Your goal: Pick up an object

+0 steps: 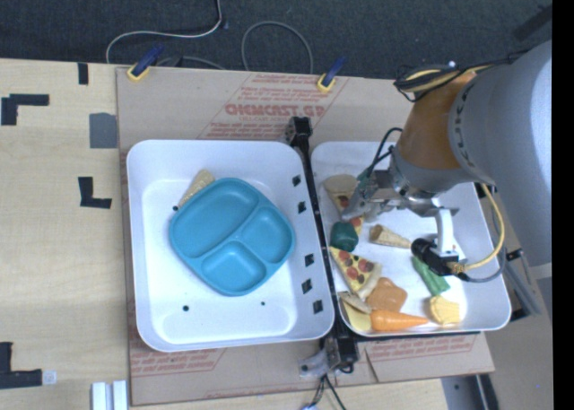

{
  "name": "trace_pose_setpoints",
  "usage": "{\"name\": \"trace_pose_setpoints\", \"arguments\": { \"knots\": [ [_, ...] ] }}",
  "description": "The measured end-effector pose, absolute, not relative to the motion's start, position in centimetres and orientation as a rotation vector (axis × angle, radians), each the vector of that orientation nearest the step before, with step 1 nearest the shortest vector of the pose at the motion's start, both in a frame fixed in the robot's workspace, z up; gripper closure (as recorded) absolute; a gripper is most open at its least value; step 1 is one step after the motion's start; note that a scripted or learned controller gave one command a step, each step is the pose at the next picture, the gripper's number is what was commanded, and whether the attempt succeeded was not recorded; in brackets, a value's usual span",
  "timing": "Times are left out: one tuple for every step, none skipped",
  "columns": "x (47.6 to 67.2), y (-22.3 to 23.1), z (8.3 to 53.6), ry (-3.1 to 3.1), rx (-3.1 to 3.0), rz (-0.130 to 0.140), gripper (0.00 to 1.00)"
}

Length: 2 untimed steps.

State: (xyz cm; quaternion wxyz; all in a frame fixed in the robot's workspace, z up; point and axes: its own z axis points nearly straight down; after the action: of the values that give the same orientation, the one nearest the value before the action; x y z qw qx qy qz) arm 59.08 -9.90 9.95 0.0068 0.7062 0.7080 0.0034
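The jaws (359, 206) hang low over the upper left part of the right bin (489, 309), and whether they are apart or together cannot be told, since dark wrist hardware hides the tips. Just beneath and to their left lies a small tan toy food piece (339, 189) near the bin's upper left corner, and just below them sits a dark green rounded toy (343, 237). Right of that toy lies a tan wedge (389, 238). Lower down, a toy pizza slice (357, 271) with red spots lies against the bin's left wall, with an orange-brown piece (388, 294) beside it and an orange toy carrot (397, 319) along the bottom edge. A green stick-shaped toy (430, 275) lies aslant toward the right, and a yellow chunk (445, 310) rests below it. Above the jaws the orange band (429, 130) leads up to the grey arm (516, 148), which fills the view's right side. The left bin (152, 309) holds a blue divided plate (232, 235), tilted, with a tan piece (196, 187) peeking out from under its upper left rim. Both bins rest on a cardboard sheet (260, 103) on the wooden bench (54, 274).
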Motion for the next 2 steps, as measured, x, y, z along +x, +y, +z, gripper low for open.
{"name": "trace_pose_setpoints", "arguments": {
  "knots": [
    [56.04,-5.2,18.97,2.226,2.213,0.009,1.0],
    [55.92,-5.48,18.39,2.224,2.221,-0.001,0.0]
  ]
}}
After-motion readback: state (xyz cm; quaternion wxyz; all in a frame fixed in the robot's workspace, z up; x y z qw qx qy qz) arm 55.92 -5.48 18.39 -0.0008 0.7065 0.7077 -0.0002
